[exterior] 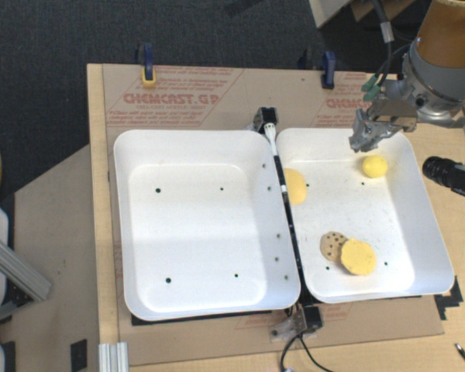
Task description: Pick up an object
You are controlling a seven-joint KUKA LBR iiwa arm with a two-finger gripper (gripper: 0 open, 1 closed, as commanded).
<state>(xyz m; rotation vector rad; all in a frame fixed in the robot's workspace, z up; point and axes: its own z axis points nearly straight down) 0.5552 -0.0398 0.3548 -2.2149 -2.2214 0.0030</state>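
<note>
Overhead slanted view of a pick attempt in the right bin. The claw [370,136] hangs over the far part of the right bin [418,208], just beyond a small yellow ball [375,166]; nothing lies between its tips, and whether it is spread or closed cannot be told at this angle. The ball, the nearest candidate for the task, rests on the bin floor, apart from the far wall and the right wall, so both sides of it look reachable. A sound grasp would probably centre the claw over the ball before descending, since a round object is apt to roll away if touched off-centre. Further out, a yellow half-disc [295,186] lies against the left rim of this bin, where the wall would likely hinder one side of a grasp. Toward the near edge, a brown cookie [331,244] touches, and is partly overlapped by, a yellow disc [359,257]; both lie flat and would offer little to grip. The left bin [139,231] adjoins along a shared edge, and the desk [101,208] surrounds both.
</note>
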